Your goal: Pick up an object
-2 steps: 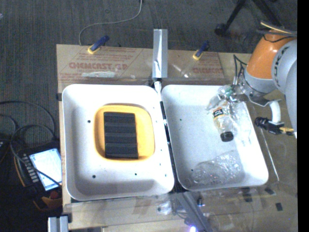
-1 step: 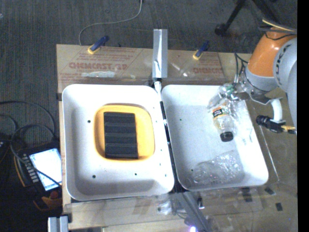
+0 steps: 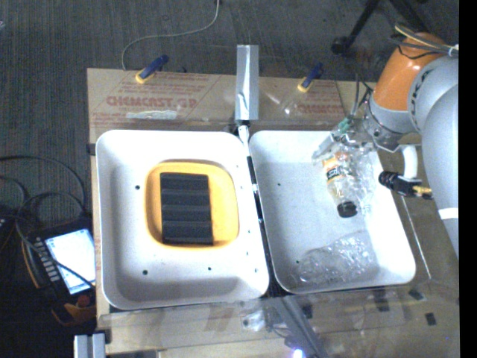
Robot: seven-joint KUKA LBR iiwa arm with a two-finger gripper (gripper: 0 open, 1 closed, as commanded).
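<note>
A clear plastic bottle (image 3: 349,176) with a black cap lies in the right bin (image 3: 283,222), near its far right side, cap pointing toward the front. My gripper (image 3: 345,131) hangs over the bin's far right corner, just above the bottle's base end, and partly blends with it. The grey arm with its orange band (image 3: 399,77) comes in from the right. A crumpled clear plastic piece (image 3: 337,258) rests at the front of the right bin. In the left bin (image 3: 119,222) sits a yellow block with a black ribbed top (image 3: 186,207).
A metal post (image 3: 247,80) stands behind the wall between the two bins. Two blue-and-yellow clamps (image 3: 151,68) hold the cardboard sheet behind the bins. A black cable fitting (image 3: 399,183) juts from the arm over the right bin's right rim.
</note>
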